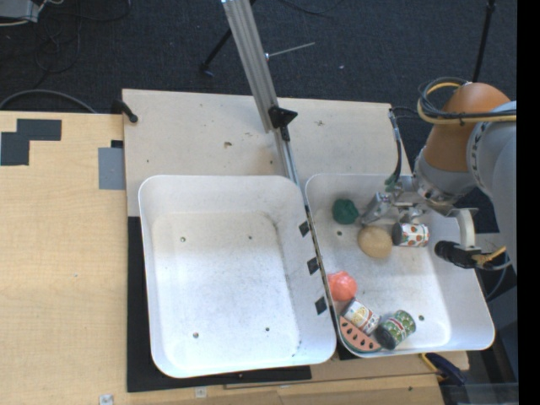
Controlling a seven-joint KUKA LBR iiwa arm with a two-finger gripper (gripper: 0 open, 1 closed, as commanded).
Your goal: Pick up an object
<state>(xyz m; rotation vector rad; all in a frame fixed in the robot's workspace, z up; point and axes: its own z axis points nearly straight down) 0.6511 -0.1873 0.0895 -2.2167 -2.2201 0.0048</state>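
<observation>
Tan and rounded, a ball [375, 243] lies in the right bin [460, 310] just below the fingers, apparently touching nothing of them. Whether the fingers stand apart or together cannot be told; the gripper [390, 207] is a small metallic tangle at this slant, with nothing visibly between its tips. A green ball [344, 210] sits just to their left. A small can [412, 234] with a red-and-white label lies just to their right, partly blurred. Further below, near the bin's front edge, lie four things: an orange ball [342, 285], a jar [360, 315], a watermelon slice [359, 338] and a green-topped can [396, 327]. The left bin [169, 226] sits well apart.
</observation>
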